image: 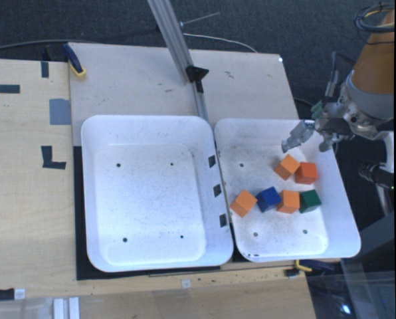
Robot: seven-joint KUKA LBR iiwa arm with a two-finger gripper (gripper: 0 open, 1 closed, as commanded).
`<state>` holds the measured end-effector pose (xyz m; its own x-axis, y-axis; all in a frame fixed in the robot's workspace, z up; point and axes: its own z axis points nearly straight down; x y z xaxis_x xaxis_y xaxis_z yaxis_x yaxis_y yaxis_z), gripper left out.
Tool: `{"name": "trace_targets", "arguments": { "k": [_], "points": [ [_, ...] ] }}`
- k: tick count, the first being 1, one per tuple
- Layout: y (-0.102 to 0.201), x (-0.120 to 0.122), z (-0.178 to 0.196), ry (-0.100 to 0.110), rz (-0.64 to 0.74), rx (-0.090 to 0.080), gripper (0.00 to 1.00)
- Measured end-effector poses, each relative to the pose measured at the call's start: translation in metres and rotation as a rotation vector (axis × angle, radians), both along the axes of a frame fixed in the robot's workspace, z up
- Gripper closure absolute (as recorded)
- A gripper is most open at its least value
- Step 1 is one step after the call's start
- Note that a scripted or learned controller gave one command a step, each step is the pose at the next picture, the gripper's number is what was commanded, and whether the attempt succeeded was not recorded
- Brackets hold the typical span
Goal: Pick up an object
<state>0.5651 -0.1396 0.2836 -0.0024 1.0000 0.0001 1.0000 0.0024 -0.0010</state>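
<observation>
Items, largest first: left bin (pixel 145 128); right bin (pixel 251 138) holding six cubes; arm (pixel 374 72); gripper (pixel 311 137), fingers spread and holding nothing, hovering above the right bin's far side. The nearest cubes, an orange cube (pixel 286 167) touching a red-orange cube (pixel 307 172), sit just below the gripper. I would target the orange one, descend squarely and straddle its free faces to avoid nudging its neighbour.

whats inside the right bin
The right bin holds six blocks: orange ones at and, a red-orange one, a blue one and a green one. The gripper covers part of the bin's far corner.
</observation>
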Motion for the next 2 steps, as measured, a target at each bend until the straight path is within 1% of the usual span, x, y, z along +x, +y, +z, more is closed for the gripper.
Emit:
{"name": "trace_targets", "arguments": {
  "k": [1, 2],
  "points": [
    [-0.039, -0.004, -0.173, 0.008, -0.003, 0.001, 0.0],
    [-0.026, 0.053, -0.193, -0.001, 0.001, -0.001, 0.0]
  ]
}}
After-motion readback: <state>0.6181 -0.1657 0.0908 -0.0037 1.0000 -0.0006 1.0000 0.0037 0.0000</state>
